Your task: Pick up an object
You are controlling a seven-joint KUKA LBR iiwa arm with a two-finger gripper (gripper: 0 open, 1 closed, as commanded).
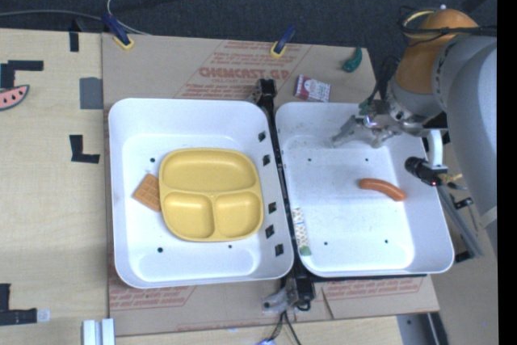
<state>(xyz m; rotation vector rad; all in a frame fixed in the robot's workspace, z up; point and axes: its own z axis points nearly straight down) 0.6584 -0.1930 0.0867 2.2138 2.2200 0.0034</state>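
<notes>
Orange sausage (382, 188), centre of right bin (420, 254); gripper (361, 131), upper right of frame, fingers apart, holding nothing; risk: slim round sausage rolls aside if fingers close off-centre.

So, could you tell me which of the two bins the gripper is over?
The right bin, holding the orange sausage; the gripper is over its far edge. The left bin holds the yellow tray.

The right bin (355, 254) is mostly bare floor; an orange sausage (381, 188) lies right of its centre, and the end effector (363, 129) hangs over its upper edge. A yellow divided plate (212, 194) crowds the left bin (129, 133), leaving free margins.
</notes>
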